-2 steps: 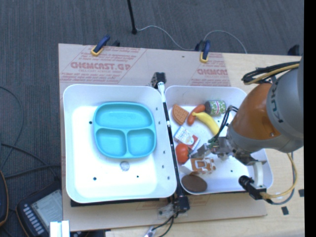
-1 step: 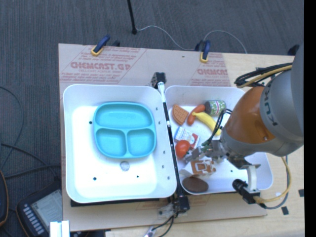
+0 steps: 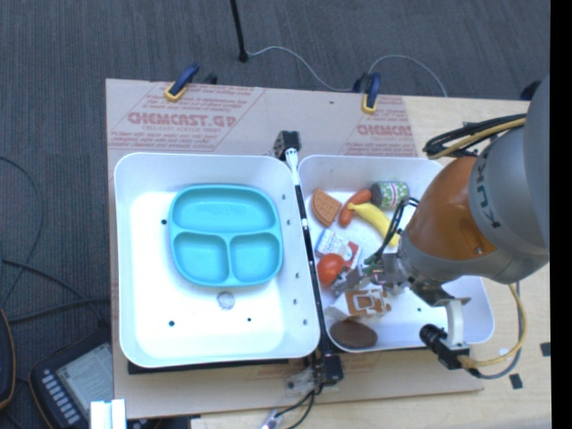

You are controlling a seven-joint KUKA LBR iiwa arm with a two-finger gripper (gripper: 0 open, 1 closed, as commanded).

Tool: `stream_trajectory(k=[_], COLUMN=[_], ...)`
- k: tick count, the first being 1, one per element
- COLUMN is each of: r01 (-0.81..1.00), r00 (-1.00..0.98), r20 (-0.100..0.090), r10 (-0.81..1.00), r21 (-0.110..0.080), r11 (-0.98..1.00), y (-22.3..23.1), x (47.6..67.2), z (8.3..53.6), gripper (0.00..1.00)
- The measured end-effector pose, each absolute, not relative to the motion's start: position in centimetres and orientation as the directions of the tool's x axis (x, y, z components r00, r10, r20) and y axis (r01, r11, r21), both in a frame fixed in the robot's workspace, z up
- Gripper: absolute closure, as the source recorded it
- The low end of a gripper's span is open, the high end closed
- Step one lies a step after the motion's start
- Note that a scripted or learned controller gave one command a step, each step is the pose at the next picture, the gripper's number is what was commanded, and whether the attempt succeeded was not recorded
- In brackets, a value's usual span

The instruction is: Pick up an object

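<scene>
Bins sit side by side on the bench; we see the left bin (image 3: 134, 239) carrying a blue divided plate (image 3: 226, 236), three compartments, near its middle. Right bin (image 3: 483, 315) holds the small stuff, all bunched toward its left wall. At the back: a green can w/ a label (image 3: 390, 192), an orange carrot (image 3: 358, 197), a yellow banana (image 3: 375, 216) curving toward the arm, and a tan waffle-like piece (image 3: 326, 208). Mid-bin there's a white-and-red packet (image 3: 337, 240) and a red tomato (image 3: 330, 266) just beside the left wall. Near the front edge lie a square pretzel-patterned cracker (image 3: 366, 304) and a dark brown round cookie (image 3: 354, 333), the cookie touching the front rim.

Gripper (image 3: 368, 275) is down among these, btwn tomato and cracker, approx. over the cracker's back edge. We can't tell how it's set; wrist and clutter hide it. Orange band (image 3: 447, 213) fills the bin's right half.
</scene>
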State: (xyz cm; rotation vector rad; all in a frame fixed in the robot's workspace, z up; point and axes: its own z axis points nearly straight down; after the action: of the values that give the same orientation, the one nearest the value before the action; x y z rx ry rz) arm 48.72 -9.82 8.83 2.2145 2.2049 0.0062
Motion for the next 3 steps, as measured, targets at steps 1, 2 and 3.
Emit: stream_trajectory(k=[1,2,3], r01=[1.0,1.0,1.0], r00=[0.004,0.004,0.005], r20=[-0.006,-0.006,-0.006], r10=[1.0,1.0,1.0], r21=[0.015,0.013,0.012], r11=[-0.004,-0.004,-0.004], y=[-9.76,-9.76,-9.78], x=[48.81,48.76,48.77], z=[9.91,9.83,10.77], gripper=[1.0,0.0,1.0])
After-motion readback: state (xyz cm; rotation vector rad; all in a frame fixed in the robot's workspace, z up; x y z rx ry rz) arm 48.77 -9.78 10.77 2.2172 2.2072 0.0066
